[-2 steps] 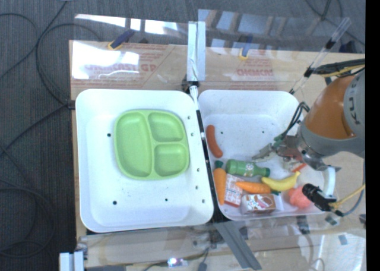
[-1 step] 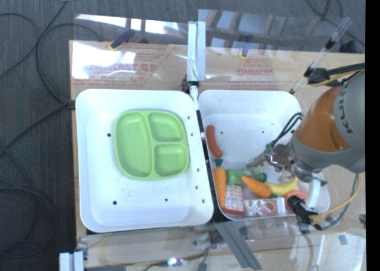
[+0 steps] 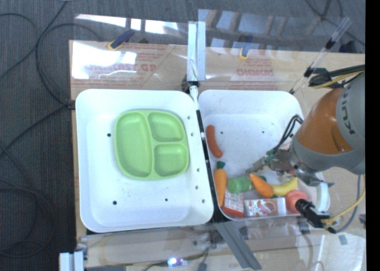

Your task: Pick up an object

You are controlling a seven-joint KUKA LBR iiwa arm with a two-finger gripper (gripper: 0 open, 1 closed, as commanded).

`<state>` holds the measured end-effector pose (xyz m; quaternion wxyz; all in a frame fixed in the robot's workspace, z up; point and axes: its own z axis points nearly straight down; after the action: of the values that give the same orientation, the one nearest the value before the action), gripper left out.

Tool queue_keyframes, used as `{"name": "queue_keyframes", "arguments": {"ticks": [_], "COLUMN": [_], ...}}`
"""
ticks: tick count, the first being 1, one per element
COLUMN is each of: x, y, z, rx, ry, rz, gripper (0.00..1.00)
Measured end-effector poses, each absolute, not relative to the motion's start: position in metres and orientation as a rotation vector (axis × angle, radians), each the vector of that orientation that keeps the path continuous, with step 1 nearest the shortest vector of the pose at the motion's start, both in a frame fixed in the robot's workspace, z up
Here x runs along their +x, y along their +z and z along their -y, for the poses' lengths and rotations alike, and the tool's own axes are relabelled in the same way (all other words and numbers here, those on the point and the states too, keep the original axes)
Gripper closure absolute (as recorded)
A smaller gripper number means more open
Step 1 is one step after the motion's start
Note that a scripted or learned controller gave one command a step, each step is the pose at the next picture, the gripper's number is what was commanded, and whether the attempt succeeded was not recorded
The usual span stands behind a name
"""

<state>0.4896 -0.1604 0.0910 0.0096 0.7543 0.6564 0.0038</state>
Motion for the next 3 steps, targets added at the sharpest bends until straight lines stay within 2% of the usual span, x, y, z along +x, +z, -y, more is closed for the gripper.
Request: {"name": "queue_keyframes", "arguments": {"ticks": [1,2,3], "x": [0.499,0.501,0.500], "y": [0.090,0.100,0.100], "z": [0.155,0.155,0.155], "rx": [2.495,2.493,2.494], "ry": [0.006,0.010,0.010], "rz": [-1.887,-1.887,-1.888], "gripper": [0.00,1.00,0.00]}}
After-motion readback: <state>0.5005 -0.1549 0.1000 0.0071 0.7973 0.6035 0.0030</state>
